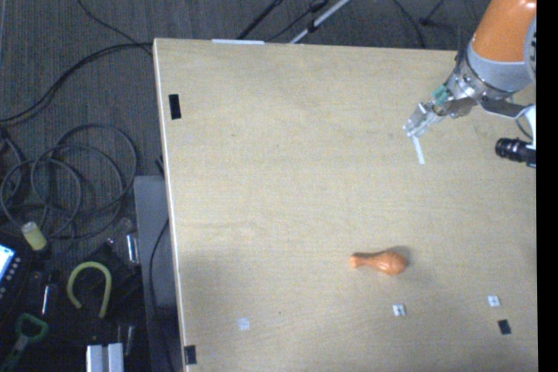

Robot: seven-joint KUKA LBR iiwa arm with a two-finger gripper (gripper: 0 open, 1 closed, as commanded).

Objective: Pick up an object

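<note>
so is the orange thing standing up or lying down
Lying down: the orange object rests on its side on the tan board, narrow end pointing left.

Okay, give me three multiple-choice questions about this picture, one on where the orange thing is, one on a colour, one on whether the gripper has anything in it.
1. Where does the orange object lie on the wooden board?
A. In the far left corner
B. In the near half, right of the middle
C. Right under the gripper

2. What colour is the band above the arm's wrist?
A. Orange
B. Blue
C. Green

3. How does the gripper stand to the orange object?
A. Clamped on it
B. Lifting it off the board
C. Apart from it, nothing between its fingers

Answers:
1 B: it rests toward the near edge, right of centre.
2 A: the band is orange, above a grey wrist.
3 C: the gripper sits far up the board, and the object lies alone nearer the camera.
</note>
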